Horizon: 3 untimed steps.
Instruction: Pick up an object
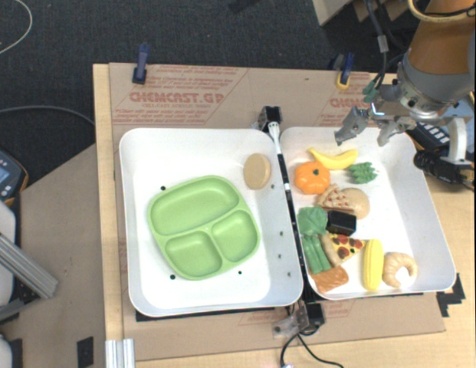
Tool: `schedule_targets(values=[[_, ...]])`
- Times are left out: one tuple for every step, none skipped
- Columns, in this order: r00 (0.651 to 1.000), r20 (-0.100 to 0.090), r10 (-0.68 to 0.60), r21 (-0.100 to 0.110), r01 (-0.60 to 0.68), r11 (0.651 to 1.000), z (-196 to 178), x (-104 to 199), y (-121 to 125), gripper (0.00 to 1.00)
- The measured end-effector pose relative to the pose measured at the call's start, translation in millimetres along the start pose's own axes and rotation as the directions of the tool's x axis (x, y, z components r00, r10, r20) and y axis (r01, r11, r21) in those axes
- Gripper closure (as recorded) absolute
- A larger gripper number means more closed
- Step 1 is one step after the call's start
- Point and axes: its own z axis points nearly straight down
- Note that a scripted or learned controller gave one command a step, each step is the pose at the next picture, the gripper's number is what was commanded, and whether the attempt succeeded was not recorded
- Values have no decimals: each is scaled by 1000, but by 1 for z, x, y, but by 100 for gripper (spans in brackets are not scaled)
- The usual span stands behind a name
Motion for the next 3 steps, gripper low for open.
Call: schedule_targets(values=[[1000,1,-1,-4,1,1000,-11,0,1,100],[1000,-1,7,5,-7,1000,0,-65,-53,100],[1000,2,8,1,-8,1000,-26,-129,-103,100]])
